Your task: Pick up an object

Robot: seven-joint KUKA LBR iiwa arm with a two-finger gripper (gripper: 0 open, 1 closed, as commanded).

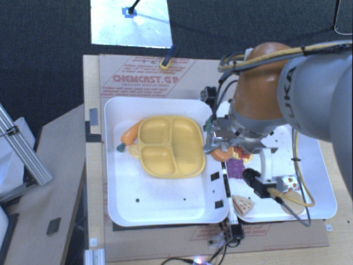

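we see grey arm's jaws low over right white bin, above orange and purple toys; we cannot tell jaw opening.

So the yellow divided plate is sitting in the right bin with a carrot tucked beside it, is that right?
Not quite. The camera view shows the yellow divided plate in the left bin, not the right one. The carrot does lie tucked beside it, at its left edge.
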